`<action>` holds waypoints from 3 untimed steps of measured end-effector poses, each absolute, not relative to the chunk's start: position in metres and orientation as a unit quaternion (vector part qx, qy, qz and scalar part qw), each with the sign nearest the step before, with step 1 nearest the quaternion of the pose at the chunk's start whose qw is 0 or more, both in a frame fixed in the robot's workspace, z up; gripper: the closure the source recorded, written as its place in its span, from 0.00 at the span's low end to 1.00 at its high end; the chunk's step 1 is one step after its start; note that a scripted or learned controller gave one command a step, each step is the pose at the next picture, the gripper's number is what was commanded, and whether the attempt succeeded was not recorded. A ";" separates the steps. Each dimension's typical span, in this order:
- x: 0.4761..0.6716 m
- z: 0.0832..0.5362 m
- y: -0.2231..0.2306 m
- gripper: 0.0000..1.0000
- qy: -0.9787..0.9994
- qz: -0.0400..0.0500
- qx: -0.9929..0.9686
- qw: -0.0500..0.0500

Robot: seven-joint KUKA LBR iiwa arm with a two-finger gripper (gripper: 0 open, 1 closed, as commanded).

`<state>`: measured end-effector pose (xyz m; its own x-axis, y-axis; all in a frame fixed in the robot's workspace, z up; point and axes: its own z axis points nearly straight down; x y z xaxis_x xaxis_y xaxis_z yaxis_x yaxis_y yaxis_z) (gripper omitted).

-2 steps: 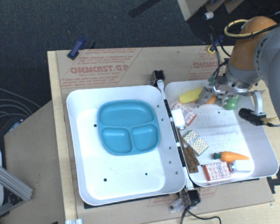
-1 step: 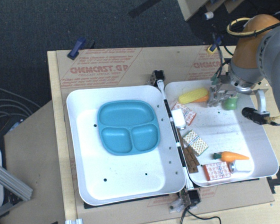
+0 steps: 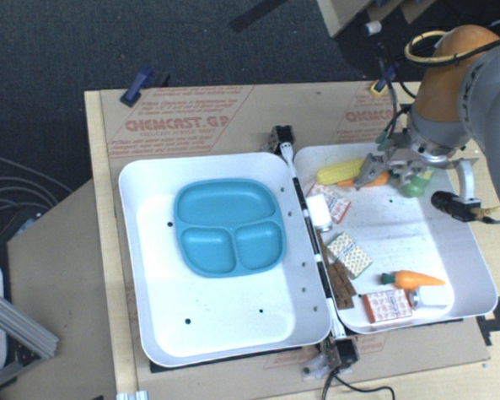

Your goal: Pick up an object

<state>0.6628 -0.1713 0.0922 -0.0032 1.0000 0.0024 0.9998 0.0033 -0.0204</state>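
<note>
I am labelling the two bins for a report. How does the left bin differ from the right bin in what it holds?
The left bin holds one large thing, a blue divided plate, while the right bin holds many small things, among them a toy carrot and a yellow piece. The gripper is over the right bin's far end, not over the left bin. Both bins are shallow and white.

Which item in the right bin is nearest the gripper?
The green piece, right beside the gripper at the bin's far end; the carrot lies at the near end.
</note>
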 end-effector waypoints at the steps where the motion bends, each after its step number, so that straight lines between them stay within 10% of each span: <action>1: 0.666 0.088 -0.182 0.00 -0.709 -0.001 -0.705 0.017; 2: 0.662 0.091 -0.193 1.00 -0.708 0.008 -0.706 0.010; 3: 0.662 0.092 -0.193 0.00 -0.708 0.008 -0.706 0.009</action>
<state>0.6619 -0.1926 0.0916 -0.0021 1.0000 0.0021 0.9997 0.0021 -0.0245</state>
